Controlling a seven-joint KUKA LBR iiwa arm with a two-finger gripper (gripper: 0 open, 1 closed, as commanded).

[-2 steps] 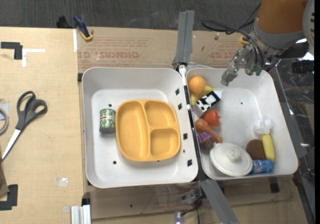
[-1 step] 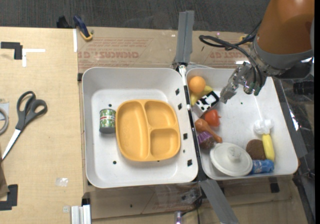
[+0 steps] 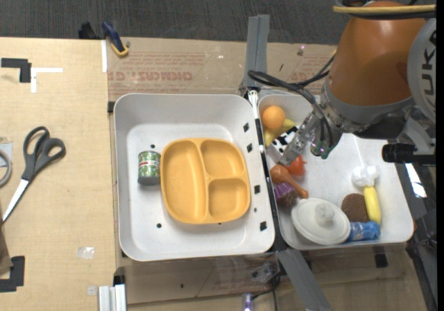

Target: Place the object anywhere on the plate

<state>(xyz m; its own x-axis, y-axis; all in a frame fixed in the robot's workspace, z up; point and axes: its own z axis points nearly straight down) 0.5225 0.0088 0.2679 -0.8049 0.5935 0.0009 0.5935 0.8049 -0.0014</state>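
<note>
Pincer (image 3: 300, 152) hangs low in the right bin (image 3: 395, 230), over its left end, right of the plate (image 3: 205, 180). Can't tell if it's released or clenched; a red-orange piece (image 3: 296, 163) sits right at its tips, contact unclear. Just beside it toward the plate: orange ball (image 3: 273, 118) at the bin's far left corner, a black-and-white toy (image 3: 282, 143) under that, a carrot-like brown-orange thing (image 3: 286, 176) below the tips, something purple (image 3: 282, 194) beneath it. Further right of the plate, near edge of that bin: white lidded pot (image 3: 320, 220), brown round item (image 3: 354, 207), yellow banana shape (image 3: 372, 203) with a white piece (image 3: 364, 177) above it, blue item (image 3: 363, 232) at the bottom. Arm (image 3: 378, 53), orange band, comes in above all this from the right.

Plate is yellow-orange, three compartments, lying flat mid left bin (image 3: 132, 233). Nothing on it. Green can (image 3: 148, 167) touches or nearly touches plate's left rim, upright or tilted unclear.

Left of the plate, out on the desk (image 3: 55, 233): scissors (image 3: 33, 161), black-handled. A blue-and-yellow clamp (image 3: 115, 39) sits up-left of the plate at the desk's far edge.
</note>
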